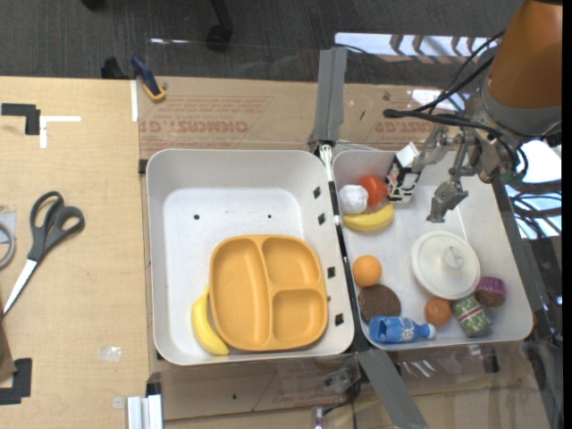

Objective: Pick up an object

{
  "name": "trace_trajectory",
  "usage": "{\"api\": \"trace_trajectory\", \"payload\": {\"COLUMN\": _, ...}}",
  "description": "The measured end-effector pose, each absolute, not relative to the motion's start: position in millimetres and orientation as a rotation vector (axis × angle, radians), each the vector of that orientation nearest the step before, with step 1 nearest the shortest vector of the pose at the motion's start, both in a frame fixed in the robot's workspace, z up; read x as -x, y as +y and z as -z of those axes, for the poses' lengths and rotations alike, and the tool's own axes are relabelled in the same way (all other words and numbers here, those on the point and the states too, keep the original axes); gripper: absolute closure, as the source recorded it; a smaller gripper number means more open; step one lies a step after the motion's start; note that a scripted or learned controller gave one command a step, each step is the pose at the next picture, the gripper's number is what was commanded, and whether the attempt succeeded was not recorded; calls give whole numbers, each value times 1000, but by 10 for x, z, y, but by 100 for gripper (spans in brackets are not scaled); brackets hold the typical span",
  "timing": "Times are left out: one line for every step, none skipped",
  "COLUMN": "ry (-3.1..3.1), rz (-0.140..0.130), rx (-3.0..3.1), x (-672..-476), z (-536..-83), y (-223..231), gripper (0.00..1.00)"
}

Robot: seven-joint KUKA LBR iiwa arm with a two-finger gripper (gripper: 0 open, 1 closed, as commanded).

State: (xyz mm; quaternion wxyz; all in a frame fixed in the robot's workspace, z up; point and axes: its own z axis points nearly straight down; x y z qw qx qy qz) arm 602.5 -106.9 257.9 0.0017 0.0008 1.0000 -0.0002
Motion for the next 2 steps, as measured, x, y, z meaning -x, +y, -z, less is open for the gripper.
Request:
{"api": "trace_trajectory", "payload": {"ry": 3136, "rz": 0, "rx": -54, "x": -6575, "z": -1679, "y": -1186, "gripper": 0}}
{"api": "trace_trajectory", "payload": {"ry": 3136, "rz": 1, "rx": 79, "x": -6114, "z": -933, "y": -933, "gripper": 0}}
